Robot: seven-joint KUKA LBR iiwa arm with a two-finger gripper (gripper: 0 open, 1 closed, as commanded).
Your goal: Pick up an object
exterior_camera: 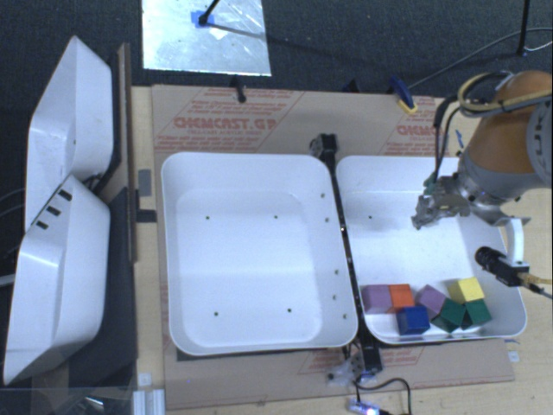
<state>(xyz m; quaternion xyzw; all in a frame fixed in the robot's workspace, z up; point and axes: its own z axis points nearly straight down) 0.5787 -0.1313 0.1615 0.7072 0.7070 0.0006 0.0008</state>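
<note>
Several small blocks lie clustered along the front edge of the right bin point(389, 240): a purple block point(377, 297), an orange block point(401, 295), a blue block point(413, 319), a second purple block point(430, 300), a green block point(449, 316) and a yellow block point(469, 290). My gripper point(430, 211) hangs over the middle of the right bin, behind the blocks and well apart from them. Nothing shows in its grasp. The grey arm with its orange band point(510, 141) comes in from the right.
The left bin point(251, 249) sits beside the right one, sharing a dark divider point(341, 232). A black fitting point(497, 264) juts over the right bin's right rim. White housings point(60, 232) stand at the far left.
</note>
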